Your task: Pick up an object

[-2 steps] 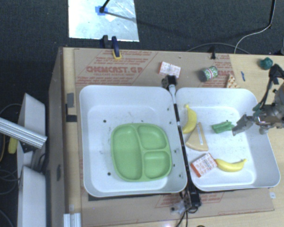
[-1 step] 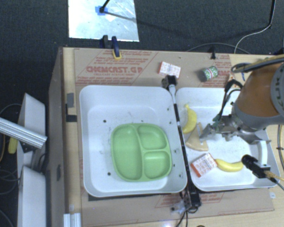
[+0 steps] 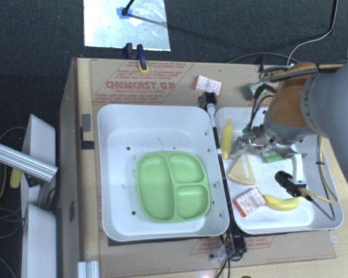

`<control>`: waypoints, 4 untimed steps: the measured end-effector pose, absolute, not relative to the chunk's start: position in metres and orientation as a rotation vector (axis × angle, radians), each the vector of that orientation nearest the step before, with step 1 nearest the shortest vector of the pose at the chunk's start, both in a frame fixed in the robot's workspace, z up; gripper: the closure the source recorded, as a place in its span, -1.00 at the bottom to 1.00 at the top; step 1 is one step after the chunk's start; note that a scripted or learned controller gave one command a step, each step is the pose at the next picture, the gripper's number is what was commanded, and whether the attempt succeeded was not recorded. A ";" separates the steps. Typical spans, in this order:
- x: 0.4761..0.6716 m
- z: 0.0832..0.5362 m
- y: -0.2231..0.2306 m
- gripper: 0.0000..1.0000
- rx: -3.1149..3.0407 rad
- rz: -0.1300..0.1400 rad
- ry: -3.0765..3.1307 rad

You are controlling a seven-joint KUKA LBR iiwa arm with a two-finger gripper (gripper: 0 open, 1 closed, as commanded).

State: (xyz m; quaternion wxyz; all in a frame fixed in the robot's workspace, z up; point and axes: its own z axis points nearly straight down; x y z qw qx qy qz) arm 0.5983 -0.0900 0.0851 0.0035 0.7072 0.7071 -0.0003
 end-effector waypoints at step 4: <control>0.580 0.084 -0.104 -1.00 2.219 0.000 2.223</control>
